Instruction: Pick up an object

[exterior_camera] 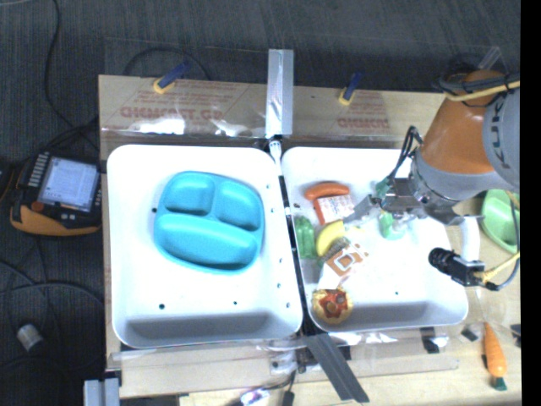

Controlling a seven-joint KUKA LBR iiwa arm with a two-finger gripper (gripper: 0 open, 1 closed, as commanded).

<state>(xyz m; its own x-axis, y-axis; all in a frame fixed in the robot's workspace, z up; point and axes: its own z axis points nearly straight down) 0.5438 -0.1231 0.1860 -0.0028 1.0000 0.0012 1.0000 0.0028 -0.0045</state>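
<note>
— Across the counter (397, 108), what sits in each bin?

— Left bin (135, 311): a blue divided tray (210, 220). Right bin (423, 299): an orange packet (328, 198), a banana (328, 236), a green item (305, 235) against the dividing wall, a small orange-and-white carton (344, 259) and a round red-and-yellow piece (331, 305) by the near wall.

— Anything hard to read?

— A pale green thing (391, 225) lies right under the jaws, partly covered; I cannot name it. Another green shape (500, 216) is cut off at the right.

— And the arm?

— It reaches in from the right, orange band (456, 138) up, with the gripper (390, 203) low over the right bin's far half. Whether the jaws are spread or closed, I cannot tell.
</note>
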